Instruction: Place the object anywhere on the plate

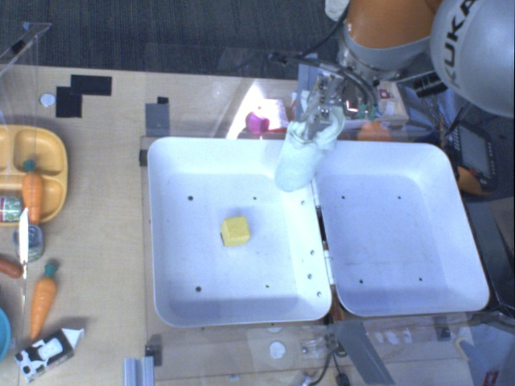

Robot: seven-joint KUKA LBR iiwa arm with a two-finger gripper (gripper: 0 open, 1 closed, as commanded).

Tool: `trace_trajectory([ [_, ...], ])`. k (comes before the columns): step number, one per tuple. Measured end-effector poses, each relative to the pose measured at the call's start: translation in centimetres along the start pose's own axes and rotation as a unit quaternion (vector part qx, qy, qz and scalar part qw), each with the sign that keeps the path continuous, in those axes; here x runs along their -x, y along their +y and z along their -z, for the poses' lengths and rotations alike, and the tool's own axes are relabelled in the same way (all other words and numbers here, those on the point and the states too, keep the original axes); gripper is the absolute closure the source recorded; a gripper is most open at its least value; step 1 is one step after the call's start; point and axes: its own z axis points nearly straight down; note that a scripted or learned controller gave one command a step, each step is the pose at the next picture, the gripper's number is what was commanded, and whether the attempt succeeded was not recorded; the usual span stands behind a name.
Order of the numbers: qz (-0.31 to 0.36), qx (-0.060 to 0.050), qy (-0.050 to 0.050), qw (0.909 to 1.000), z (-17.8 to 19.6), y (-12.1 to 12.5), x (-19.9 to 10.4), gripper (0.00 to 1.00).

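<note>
My gripper (316,129) hangs over the back edge where the two bins meet. A clear, whitish plastic cup (296,165) dangles tilted from it, its rim pinched between the fingers and its body over the back right corner of the left bin (173,215). A yellow cube (236,232) lies near the middle of the left bin's floor. A yellow divided plate (44,147) sits on the bench at the far left, outside the bins, with a toy carrot (30,197) on it.
The right bin (402,232) lies under the arm. A pink object (257,122) and clutter sit behind the bins. Left of the bins are another carrot (42,294), a small can (10,208) and a cow-print carton (48,351).
</note>
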Motion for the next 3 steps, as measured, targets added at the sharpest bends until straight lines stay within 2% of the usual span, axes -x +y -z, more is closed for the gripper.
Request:
trace_trajectory([
  [1,0.149,0.002,0.001,0.9888,-0.1,8.6,-3.0,1.0],
  [2,0.265,0.002,-0.001,0.9641,1.9,6.3,0.1,1.0],
  [3,0.232,0.002,0.005,0.9727,-7.2,9.9,-2.6,1.0],
])
